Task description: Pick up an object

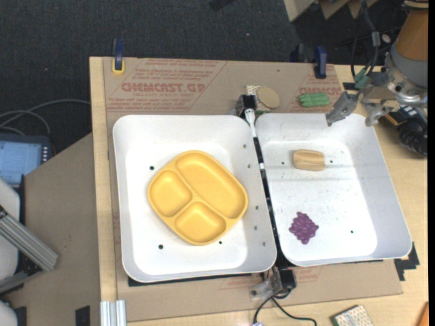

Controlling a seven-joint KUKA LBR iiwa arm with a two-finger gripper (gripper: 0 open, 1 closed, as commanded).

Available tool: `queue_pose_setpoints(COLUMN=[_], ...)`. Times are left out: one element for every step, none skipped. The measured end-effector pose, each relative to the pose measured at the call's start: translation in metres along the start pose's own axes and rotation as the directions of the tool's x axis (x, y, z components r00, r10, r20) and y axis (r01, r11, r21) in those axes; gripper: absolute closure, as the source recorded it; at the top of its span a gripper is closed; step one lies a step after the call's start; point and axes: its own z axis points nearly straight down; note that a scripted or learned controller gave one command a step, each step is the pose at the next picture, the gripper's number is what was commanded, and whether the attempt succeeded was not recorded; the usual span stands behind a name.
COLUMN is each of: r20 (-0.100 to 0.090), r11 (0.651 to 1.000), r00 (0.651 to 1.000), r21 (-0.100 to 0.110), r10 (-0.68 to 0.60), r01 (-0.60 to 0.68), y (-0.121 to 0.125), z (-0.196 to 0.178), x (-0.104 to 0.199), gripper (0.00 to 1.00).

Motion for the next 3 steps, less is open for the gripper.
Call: queue_pose_setpoints(r20=[-0.004, -0.011, -0.010], r11=[1.000, 1.000, 1.000], r00=[1.000, 1.000, 1.000], r21=[0.015, 0.001, 0.005], r10=[0.008, -0.002, -0.006], r01=[-0.008, 0.002, 0.006], y=[-0.086, -0.144, -0.084], z=[0.125, 0.177, 0.178], x=[-0.057, -0.074, -0.072], gripper=[0.00, 0.00, 0.00])
